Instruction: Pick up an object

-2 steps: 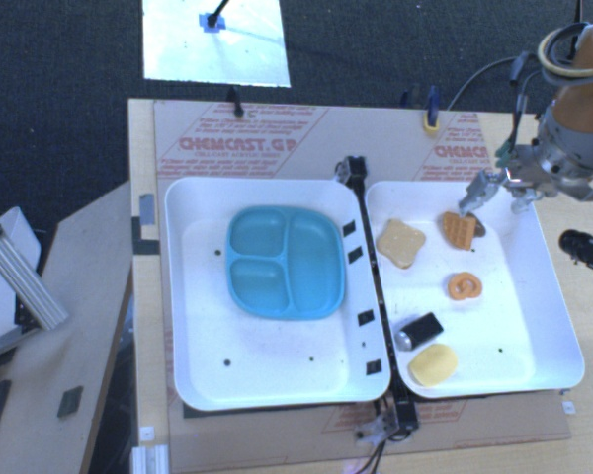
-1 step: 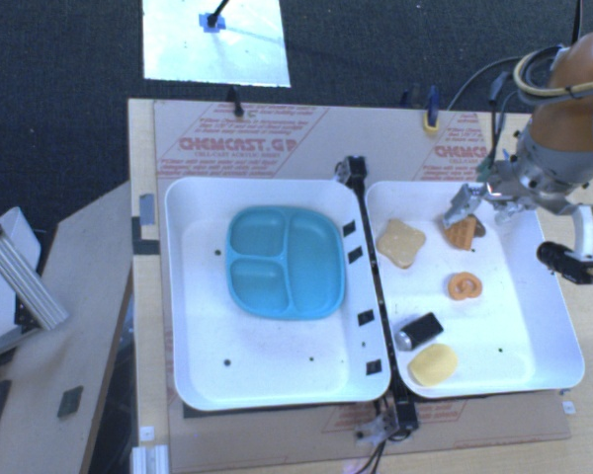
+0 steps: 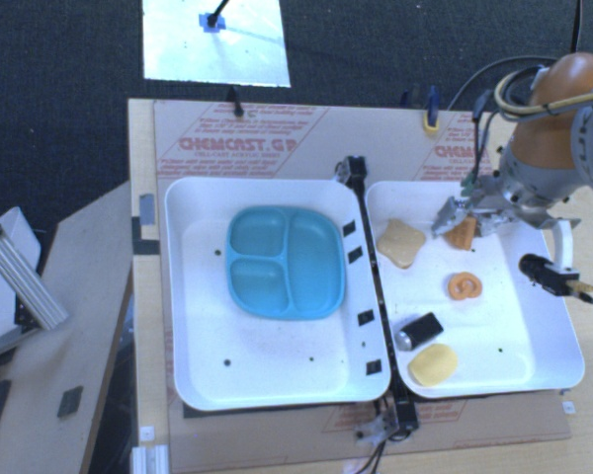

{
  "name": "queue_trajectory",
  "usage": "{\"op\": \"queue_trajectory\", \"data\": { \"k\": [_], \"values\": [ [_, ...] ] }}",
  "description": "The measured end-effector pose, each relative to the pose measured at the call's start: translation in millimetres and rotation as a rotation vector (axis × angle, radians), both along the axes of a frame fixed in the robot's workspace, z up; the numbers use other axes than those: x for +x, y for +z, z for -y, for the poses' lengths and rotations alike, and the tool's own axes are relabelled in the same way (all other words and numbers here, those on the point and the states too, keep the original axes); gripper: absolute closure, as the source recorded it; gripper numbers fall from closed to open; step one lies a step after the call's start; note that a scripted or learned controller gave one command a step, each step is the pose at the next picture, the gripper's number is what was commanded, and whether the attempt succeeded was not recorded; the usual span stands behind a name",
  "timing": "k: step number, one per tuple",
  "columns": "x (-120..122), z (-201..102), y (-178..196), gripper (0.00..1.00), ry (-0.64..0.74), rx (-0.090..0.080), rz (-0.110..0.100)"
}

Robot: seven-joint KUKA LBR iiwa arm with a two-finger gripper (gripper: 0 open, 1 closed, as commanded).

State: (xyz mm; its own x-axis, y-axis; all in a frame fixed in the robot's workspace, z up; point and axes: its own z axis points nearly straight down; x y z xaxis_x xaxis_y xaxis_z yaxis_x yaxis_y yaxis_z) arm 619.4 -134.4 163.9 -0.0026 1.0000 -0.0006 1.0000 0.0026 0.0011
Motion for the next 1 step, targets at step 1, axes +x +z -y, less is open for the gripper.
{"op": "queue_trajectory", "data": {
  "k": [1],
  "values": [
    [-0.4, -5.8, -60.8, 0.00, 0.001, 0.001, -0.002]
  ]
}}
